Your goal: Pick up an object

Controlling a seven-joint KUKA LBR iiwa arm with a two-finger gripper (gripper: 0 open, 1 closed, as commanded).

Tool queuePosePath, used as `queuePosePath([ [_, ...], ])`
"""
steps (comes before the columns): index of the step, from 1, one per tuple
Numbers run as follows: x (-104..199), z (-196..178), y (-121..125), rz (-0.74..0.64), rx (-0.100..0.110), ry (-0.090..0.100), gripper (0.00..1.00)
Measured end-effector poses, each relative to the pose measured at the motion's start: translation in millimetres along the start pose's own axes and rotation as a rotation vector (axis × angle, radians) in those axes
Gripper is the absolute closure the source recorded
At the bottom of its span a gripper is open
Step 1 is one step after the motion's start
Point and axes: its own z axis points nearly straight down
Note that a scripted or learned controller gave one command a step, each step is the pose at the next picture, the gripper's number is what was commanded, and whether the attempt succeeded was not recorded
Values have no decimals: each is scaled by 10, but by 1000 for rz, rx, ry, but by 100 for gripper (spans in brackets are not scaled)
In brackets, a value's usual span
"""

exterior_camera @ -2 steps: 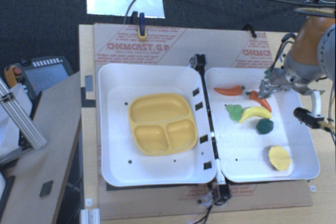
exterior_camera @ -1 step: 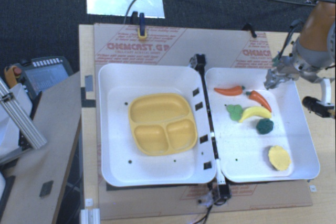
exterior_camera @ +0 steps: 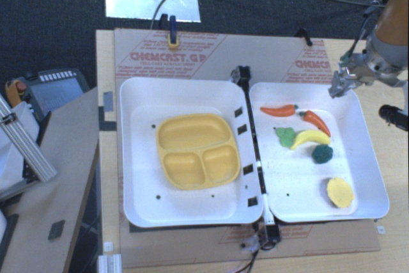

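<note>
The right bin (exterior_camera: pixel 364 156) holds several toy foods: a long red-orange chilli (exterior_camera: pixel 278 110), a shorter orange-red pepper (exterior_camera: pixel 316 122), a yellow banana (exterior_camera: pixel 310 138) with a light green piece (exterior_camera: pixel 285 135) at its left end, a dark green broccoli (exterior_camera: pixel 322 153) and a yellow round piece (exterior_camera: pixel 339 192). My gripper (exterior_camera: pixel 339 86) hangs over the bin's far right corner, up and to the right of the peppers, touching none of them. Nothing shows between its fingers.
The left bin (exterior_camera: pixel 137 137) contains a yellow three-compartment tray (exterior_camera: pixel 197 150). A black divider strip (exterior_camera: pixel 250 137) runs between the two bins. A pendant and metal rail lie on the side table at left (exterior_camera: pixel 38 124). Cables cross the dark floor behind.
</note>
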Motion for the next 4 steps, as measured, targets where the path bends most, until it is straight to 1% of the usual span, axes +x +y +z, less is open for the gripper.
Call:
queuePosePath([
  [1, -4, -552, 23, 0, 0, -1, 100],
  [2, 602, -492, -133, -3, 7, 4, 100],
  [3, 1137, -323, -206, -3, 8, 4, 100],
  [4, 1579, -260, -249, -3, 8, 4, 100],
])
